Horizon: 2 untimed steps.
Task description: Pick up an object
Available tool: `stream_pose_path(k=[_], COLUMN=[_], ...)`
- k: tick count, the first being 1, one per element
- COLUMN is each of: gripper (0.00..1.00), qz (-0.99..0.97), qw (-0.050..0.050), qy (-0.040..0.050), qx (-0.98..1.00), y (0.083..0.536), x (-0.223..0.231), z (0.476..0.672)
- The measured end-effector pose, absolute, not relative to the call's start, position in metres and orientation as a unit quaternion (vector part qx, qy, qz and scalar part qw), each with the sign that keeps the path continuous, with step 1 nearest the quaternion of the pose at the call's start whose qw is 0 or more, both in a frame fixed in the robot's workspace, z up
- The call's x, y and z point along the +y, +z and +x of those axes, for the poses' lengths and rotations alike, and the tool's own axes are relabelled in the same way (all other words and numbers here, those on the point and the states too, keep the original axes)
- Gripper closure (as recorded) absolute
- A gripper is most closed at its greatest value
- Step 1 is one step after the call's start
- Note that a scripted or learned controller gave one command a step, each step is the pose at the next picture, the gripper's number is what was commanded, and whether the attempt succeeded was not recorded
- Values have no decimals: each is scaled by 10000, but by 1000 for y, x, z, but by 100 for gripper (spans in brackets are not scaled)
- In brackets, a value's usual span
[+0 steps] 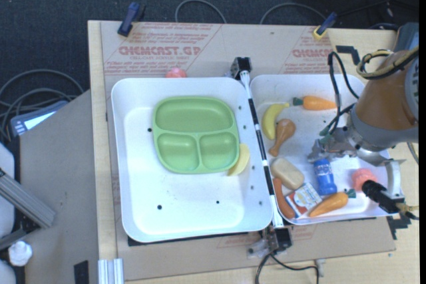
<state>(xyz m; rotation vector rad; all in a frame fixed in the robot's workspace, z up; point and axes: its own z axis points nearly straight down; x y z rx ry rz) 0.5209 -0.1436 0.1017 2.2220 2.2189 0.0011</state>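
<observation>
in the right bin point(293, 84), toward its near edge, i had the gripper point(324, 151) poised right over a small blue bottle point(325, 178).
the bottle lay just beneath and slightly nearer than the gripper, long axis running far edge to near edge, a carrot point(329, 203) below it and a bread roll point(287, 173) to its left. i judged a short descent would reach it; grip state i couldn't tell.

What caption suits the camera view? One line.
Gripper hovers over a blue can in the cluttered right bin; green plate in the left.
</observation>
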Motion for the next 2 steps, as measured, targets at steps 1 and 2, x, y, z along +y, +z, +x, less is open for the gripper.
stream_pose_path(k=[1,2], gripper=[100,100], qz=[7063,7065], qw=[4,-1], qy=[11,6], qx=[7079,7077], y=[185,243], x=[-63,11], z=[569,527])
